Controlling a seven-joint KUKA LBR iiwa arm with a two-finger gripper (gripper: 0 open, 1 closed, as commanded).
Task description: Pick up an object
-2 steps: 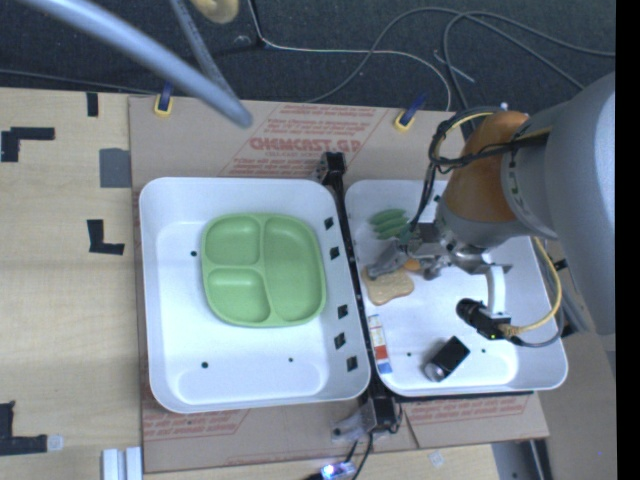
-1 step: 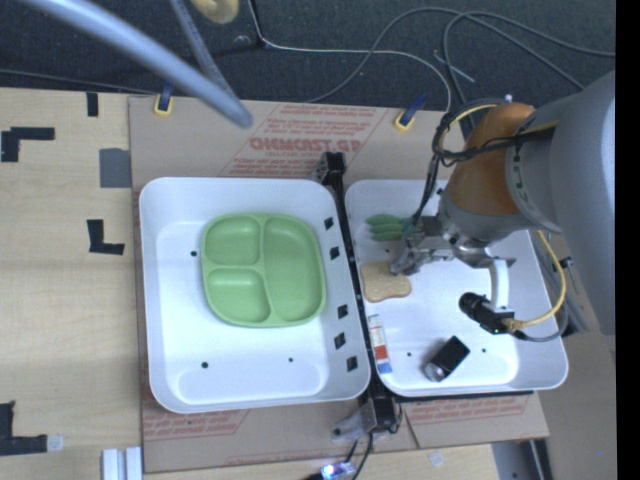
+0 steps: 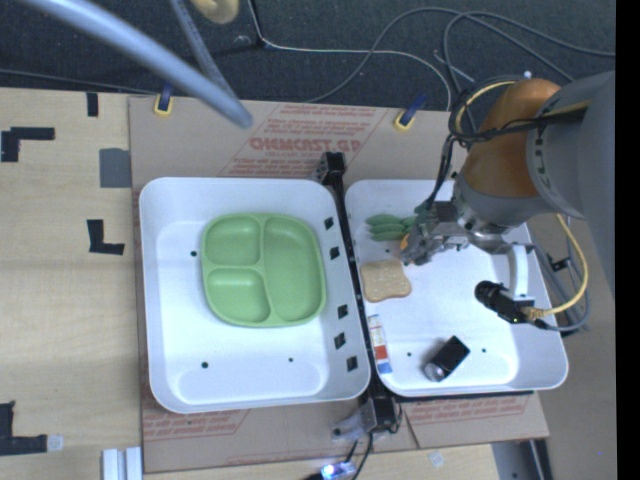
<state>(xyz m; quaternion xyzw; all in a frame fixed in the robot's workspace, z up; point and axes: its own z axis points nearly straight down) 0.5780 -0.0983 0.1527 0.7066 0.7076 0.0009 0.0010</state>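
My gripper (image 3: 418,247) hangs over the back left part of the right bin (image 3: 520,373), just right of a green pea pod (image 3: 385,226) and above a tan slice of toast (image 3: 386,282). A small black and grey object (image 3: 446,358) lies near the bin's front wall. A slim white and red stick (image 3: 376,342) rests along the bin's left wall. The wrist covers the fingertips, and nothing is visibly held.
The left bin (image 3: 175,368) holds a green divided plate (image 3: 265,269). Black clips (image 3: 332,166) join the bins along the middle divider. Cables (image 3: 560,298) loop over the right bin's right side. Cardboard (image 3: 300,133) lies under both bins.
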